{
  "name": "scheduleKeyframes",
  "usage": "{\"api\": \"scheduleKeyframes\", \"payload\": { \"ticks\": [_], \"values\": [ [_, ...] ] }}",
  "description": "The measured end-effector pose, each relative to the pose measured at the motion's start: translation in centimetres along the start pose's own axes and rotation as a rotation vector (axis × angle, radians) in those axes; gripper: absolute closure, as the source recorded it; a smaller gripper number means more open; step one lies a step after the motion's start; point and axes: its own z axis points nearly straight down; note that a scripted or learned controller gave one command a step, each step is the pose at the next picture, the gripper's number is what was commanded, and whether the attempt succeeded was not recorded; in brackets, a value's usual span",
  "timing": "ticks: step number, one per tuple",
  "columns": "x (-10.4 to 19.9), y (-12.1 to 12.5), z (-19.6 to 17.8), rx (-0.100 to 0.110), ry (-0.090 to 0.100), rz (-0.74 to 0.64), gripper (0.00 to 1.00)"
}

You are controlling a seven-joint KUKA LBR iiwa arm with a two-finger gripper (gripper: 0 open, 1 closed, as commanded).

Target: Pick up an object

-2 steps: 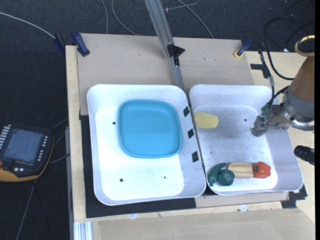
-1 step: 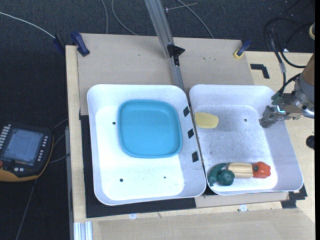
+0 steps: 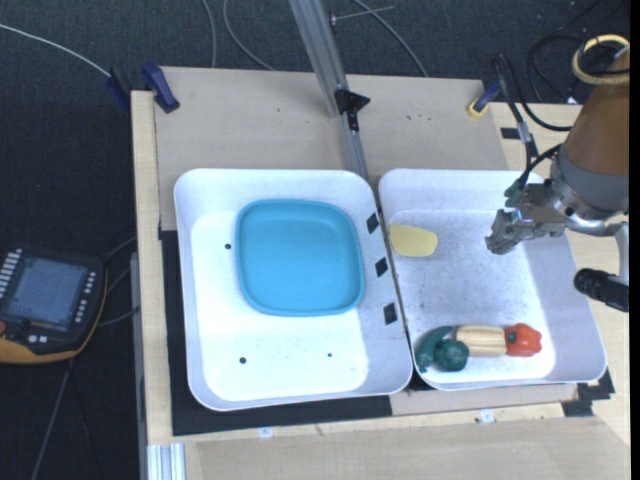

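Nothing is picked up yet: the gripper (image 3: 503, 236) hangs over the right bin (image 3: 570, 298), its grasp state impossible to tell. A yellow piece (image 3: 413, 240) lies near; a green, tan and red toy (image 3: 478, 344) sits well apart.

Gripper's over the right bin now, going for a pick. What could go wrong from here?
1. The gripper hangs over a bare patch of the right bin, apart from every object; closing here would likely grab nothing.
2. The green toy, wooden piece and red piece lie bunched against the bin's near wall, so fingers may hit the wall or nudge neighbours.
3. The yellow piece looks flat and may slip.
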Motion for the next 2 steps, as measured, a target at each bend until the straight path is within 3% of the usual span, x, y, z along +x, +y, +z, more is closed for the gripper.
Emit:
{"api": "scheduleKeyframes", "payload": {
  "ticks": [2],
  "values": [
    [8.8, 3.6, -0.4, 0.001, 0.000, 0.000, 1.00]
  ]
}}
